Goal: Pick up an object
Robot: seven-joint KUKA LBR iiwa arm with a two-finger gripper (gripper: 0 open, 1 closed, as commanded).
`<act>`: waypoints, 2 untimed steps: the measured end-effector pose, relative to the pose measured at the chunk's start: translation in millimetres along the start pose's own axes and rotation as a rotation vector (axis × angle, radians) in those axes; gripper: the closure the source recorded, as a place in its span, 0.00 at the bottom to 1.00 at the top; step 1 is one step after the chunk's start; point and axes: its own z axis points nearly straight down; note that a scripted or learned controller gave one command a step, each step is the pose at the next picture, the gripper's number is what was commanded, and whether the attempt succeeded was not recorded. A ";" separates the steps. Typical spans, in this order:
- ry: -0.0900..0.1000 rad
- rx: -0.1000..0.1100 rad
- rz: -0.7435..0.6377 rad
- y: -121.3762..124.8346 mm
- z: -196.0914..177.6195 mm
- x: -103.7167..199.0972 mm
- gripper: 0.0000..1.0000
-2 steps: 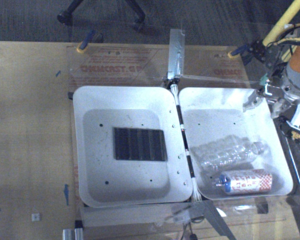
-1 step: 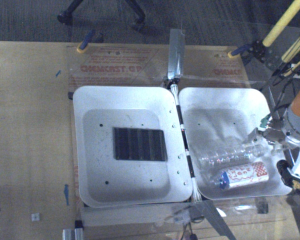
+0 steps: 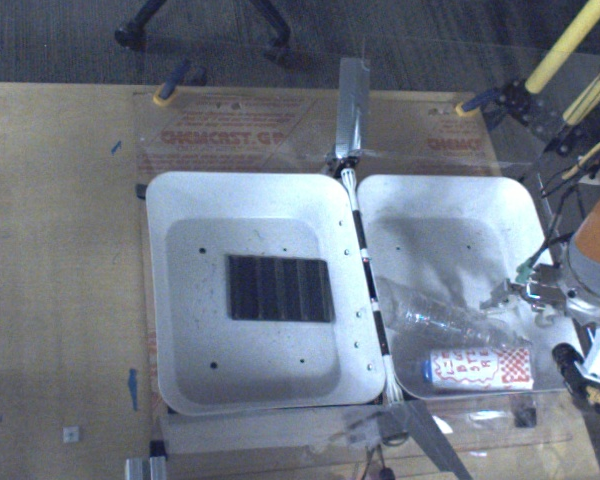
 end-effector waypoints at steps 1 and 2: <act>0.000 -0.004 -0.070 38.5 27.8 62.0 0.00; -0.001 -0.003 0.108 27.2 27.5 75.6 0.00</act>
